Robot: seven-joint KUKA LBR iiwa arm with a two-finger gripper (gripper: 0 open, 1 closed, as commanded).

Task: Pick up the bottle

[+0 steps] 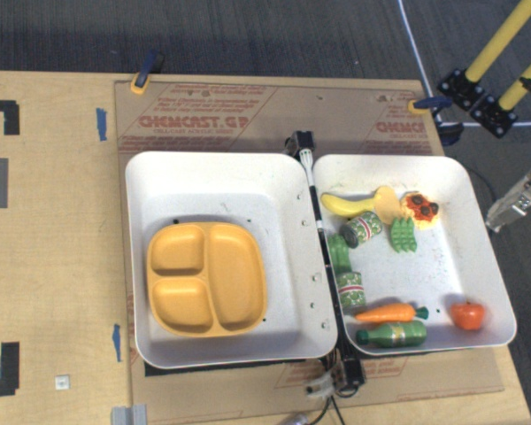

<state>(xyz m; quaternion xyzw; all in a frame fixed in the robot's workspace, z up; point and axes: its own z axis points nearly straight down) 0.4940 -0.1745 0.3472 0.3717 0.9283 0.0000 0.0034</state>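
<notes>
Counter (53, 237) flat brown cardboard, dark carpet behind. Two smooth white bins. Left bin (159, 175) holds round-cornered yellow plate (207, 277). Bottle (392, 333), green plastic, lies at 6 o'clock in right bin (478, 237), beside carrot (385, 312). Jaws (513, 204) at 3 o'clock edge, can't tell if wide.

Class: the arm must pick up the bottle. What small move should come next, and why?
Probably swing the claw in over the right bin, towards the green bottle. The claw sits outside the bin's right rim; the bottle lies flat near the front wall, beside the carrot.
</notes>
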